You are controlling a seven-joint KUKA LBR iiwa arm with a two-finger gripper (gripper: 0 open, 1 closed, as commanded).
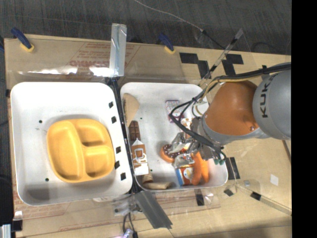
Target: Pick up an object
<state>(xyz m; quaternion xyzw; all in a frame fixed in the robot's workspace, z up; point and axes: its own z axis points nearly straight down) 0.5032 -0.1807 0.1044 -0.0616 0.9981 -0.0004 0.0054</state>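
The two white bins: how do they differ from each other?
The left bin holds a single yellow tray with divided compartments; the right bin holds a jumble of small things, among them a carton and an orange carrot-like piece. The arm hangs over the right bin, and none over the left bin. Both are shallow, white and round-cornered, side by side on the bench.

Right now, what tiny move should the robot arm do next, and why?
Probably lower straight down a little. The gripper hangs over the crowded right bin, above the orange toy and the carrot. I can't see anything between its fingers, so nothing looks picked yet. The yellow tray sits apart in the left bin.
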